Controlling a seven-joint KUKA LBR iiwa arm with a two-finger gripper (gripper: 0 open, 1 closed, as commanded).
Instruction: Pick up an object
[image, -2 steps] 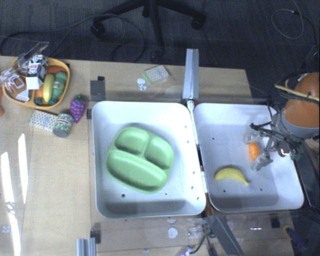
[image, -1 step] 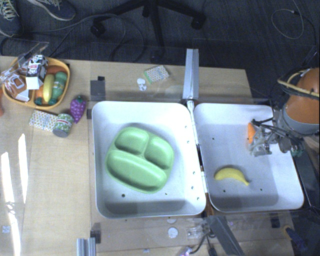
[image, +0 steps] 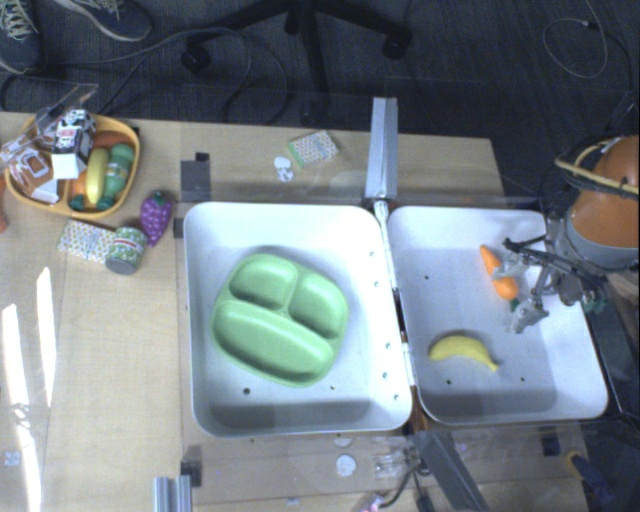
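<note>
A yellow banana (image: 463, 350) lies in the right bin (image: 570, 390), toward its front left. An orange carrot-like piece (image: 490, 260) lies further back in the same bin. My gripper (image: 518, 293) hangs low over the bin, just right of the orange piece, and stands open. One fingertip (image: 526, 314) points down toward the bin floor; the other is close against the orange piece. Nothing is lifted between the fingers. The banana is apart from the gripper, to its front left.
A green sectioned plate (image: 280, 318) fills the middle of the left bin (image: 200, 300). On the bench at far left stand a yellow bowl of toy food (image: 90, 170), purple grapes (image: 155, 215) and a small can (image: 125, 250). A metal post (image: 383, 150) rises between the bins.
</note>
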